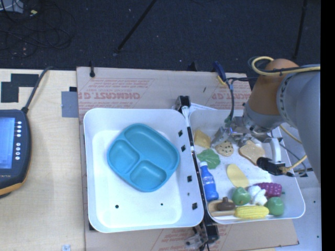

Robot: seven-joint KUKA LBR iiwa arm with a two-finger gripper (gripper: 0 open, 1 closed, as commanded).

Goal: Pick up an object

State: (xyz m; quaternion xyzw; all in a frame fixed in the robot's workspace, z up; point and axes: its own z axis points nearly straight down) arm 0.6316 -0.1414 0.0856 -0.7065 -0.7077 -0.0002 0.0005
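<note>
Where the arm (293,98) reaches in, gripper (226,138) low over right bin (298,203), beside cookie (225,149), grip state seemingly indiscernible

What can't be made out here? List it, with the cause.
- Gripper, camera view: whether it is open or shut; too small and hidden under the wrist.
- Brown cookie: touching the gripper or not, unclear.
- Arm: cut off at the right edge.
- Handheld screen: cut off at the left edge.
</note>
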